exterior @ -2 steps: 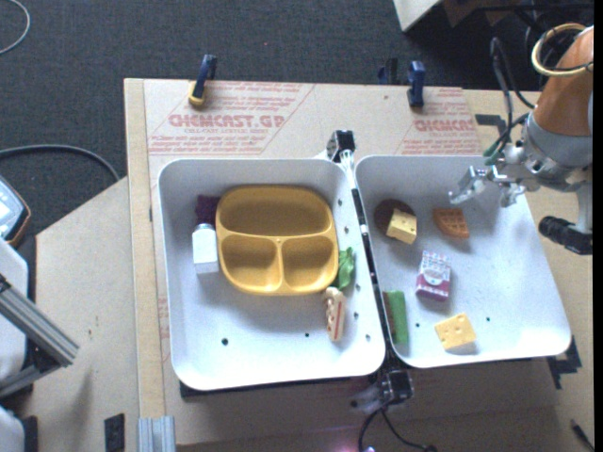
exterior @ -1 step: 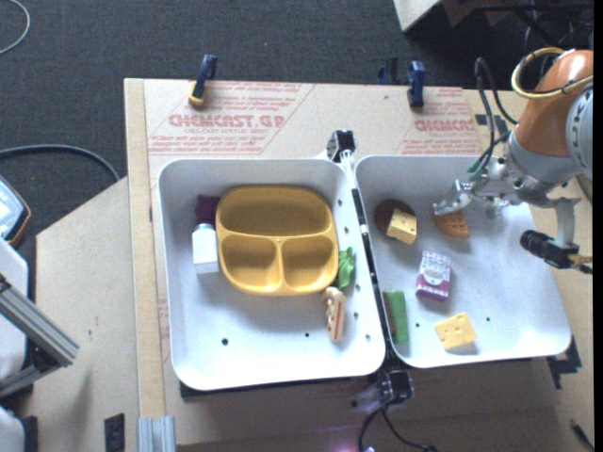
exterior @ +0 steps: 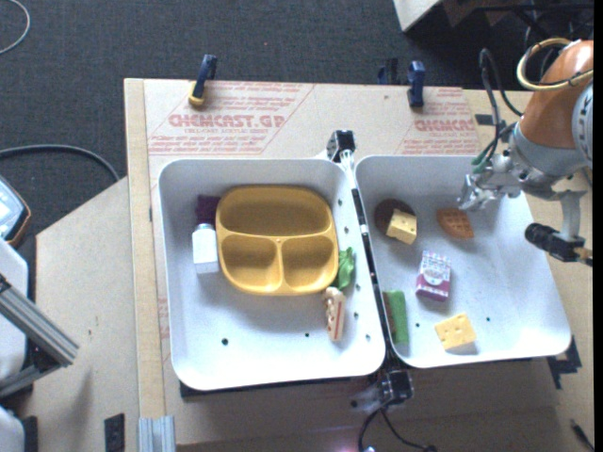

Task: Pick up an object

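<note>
My gripper (exterior: 471, 197) hangs over the far part of the right bin (exterior: 528, 295), just up and right of an orange waffle-like cracker (exterior: 455, 222). It holds nothing that I can see. Also in this bin are a brown round piece (exterior: 385, 213) with a yellow cheese cube (exterior: 403, 226) on it, a pink carton (exterior: 433, 276), a green stick (exterior: 397, 314) along the left wall, and a yellow cheese wedge (exterior: 456, 332) near the front.
The left bin (exterior: 179, 281) holds a yellow divided plate (exterior: 277, 239), a white bottle (exterior: 204, 247), a purple item (exterior: 207, 204), a green piece (exterior: 346, 268) and a hot-dog toy (exterior: 334, 313). Clamps (exterior: 201, 83) hold the board's far edge.
</note>
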Controlling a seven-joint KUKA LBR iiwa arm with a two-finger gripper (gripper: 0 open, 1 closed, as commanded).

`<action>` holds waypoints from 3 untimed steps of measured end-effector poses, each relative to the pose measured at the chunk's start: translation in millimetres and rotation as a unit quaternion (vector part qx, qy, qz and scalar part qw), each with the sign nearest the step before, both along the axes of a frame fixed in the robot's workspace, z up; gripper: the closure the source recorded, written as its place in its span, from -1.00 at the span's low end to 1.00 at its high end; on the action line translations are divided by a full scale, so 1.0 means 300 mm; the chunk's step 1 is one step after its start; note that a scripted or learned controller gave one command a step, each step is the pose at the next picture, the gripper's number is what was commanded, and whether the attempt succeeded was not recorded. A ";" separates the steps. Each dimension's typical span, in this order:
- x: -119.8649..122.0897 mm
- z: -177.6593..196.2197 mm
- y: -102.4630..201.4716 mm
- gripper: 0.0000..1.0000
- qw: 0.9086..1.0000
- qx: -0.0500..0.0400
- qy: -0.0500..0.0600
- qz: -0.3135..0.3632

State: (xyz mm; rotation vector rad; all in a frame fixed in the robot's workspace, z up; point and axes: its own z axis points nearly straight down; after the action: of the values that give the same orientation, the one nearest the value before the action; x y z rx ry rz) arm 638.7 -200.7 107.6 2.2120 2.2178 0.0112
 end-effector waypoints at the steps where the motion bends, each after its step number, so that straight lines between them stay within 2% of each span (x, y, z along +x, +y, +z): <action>1: -0.018 0.207 -0.003 1.00 1.000 -0.001 0.002 -0.001; 2: -0.014 0.389 -0.005 1.00 1.000 -0.001 0.002 -0.001; 3: -0.073 0.427 0.163 1.00 1.000 0.002 0.007 0.001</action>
State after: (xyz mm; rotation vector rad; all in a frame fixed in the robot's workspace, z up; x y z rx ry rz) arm 616.8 -151.7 235.5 2.2192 2.2282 0.0001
